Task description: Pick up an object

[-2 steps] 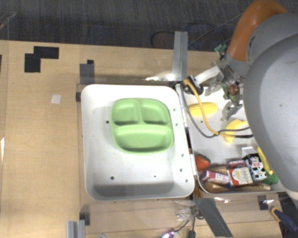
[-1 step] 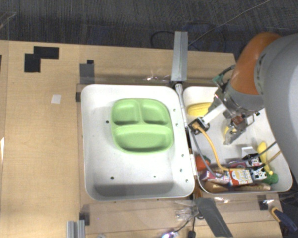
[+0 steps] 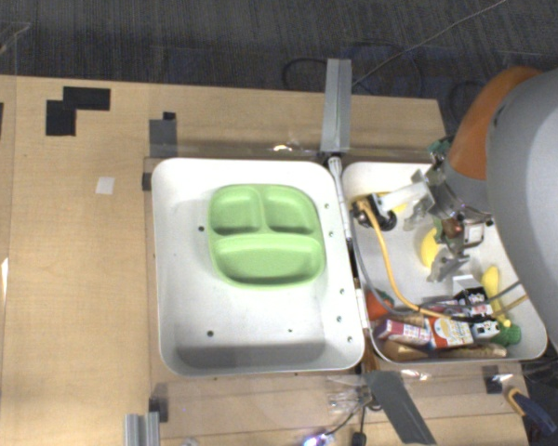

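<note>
Several small things crowd the near end of the right bin [image 3: 407, 269], among them a red and white packet [image 3: 428, 331]. Just beyond them I see the gripper [image 3: 451, 249] low in that bin, close beside a yellow piece [image 3: 431, 247]. I cannot tell whether it is spread, closed or pinching anything. In the left bin [image 3: 186, 258], a green divided plate [image 3: 265, 232] lies toward the far half.

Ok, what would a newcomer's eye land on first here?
The green divided plate lies alone in the middle of the left bin. In the right bin, the grey arm holds its tool beside a small yellow thing, above a jumble of small items along the near wall.
</note>
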{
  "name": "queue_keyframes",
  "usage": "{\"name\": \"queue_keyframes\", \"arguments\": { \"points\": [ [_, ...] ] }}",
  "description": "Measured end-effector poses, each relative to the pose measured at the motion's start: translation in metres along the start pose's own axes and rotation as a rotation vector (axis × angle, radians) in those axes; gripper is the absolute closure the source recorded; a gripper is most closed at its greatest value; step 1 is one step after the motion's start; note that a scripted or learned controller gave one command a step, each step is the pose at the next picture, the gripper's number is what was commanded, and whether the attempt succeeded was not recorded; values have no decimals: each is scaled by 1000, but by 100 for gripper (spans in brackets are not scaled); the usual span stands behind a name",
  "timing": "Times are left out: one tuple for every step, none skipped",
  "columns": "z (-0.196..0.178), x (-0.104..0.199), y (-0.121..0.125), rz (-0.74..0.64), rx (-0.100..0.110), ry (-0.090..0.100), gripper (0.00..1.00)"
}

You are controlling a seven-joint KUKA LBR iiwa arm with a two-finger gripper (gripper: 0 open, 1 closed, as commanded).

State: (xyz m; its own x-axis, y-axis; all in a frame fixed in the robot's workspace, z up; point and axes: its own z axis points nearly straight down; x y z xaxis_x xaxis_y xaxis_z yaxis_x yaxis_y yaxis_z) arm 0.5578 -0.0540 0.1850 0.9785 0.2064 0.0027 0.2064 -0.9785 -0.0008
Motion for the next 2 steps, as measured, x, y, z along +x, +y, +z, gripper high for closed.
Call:
{"name": "queue_keyframes", "arguments": {
  "points": [
    [-125, -14, 3, 1, -1, 1, 0],
    [-52, 42, 16, 2, -1, -1, 0]
  ]
}}
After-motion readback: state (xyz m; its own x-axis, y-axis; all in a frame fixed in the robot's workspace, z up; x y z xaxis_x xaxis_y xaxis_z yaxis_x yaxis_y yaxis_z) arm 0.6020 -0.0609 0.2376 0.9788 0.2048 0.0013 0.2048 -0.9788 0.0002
